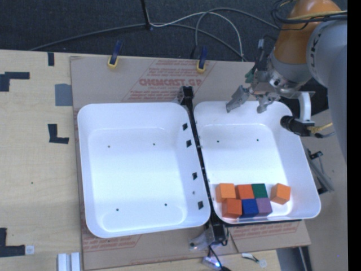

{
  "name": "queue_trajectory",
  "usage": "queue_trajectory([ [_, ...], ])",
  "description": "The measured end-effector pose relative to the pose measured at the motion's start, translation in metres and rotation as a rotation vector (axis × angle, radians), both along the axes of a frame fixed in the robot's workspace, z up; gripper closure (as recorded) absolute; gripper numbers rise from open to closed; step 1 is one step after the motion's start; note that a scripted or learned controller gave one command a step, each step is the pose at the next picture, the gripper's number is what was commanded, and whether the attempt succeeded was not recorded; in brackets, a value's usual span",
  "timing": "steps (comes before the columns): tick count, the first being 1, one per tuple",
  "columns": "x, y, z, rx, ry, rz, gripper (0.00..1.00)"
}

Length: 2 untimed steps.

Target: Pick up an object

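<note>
Over the far rim of the right bin [293, 151], the gripper [251, 101] hangs with its two fingers spread apart and nothing between them. It sits well apart from the objects, which are all gathered along the near wall of that same bin. The left bin [96, 151] holds no blocks.

Objects noted, all small blocks in one tight cluster: an orange block [227, 191] at the left of the back row, a second orange-red block [245, 191] beside it, a green block [259, 189] next, and a lone orange block [280, 193] set slightly apart toward the right. In the front row lie a red-orange block [232, 208], a blue block [249, 208] and a purple block [264, 206], pressed close to the bin wall.

Judgement: the task is at the approach step; no grasp is yet made. The next move calls for travel across the bin toward the near side, then a descent with the fingers straddling a single block. The lone orange block looks the easiest candidate, since its neighbours do not crowd it. The packed rows leave little room for a finger, and the wall behind the front row may obstruct closure.
</note>
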<state>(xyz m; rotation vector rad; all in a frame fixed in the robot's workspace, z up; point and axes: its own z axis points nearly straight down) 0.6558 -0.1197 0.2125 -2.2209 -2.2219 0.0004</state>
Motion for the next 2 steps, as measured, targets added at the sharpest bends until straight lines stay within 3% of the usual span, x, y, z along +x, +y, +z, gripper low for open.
queue_trajectory([
  [1,0.013,0.020,-0.116,0.001,0.011,0.001,0.00],
  [2,-0.021,-0.009,-0.124,-0.001,0.002,-0.003,0.00],
])
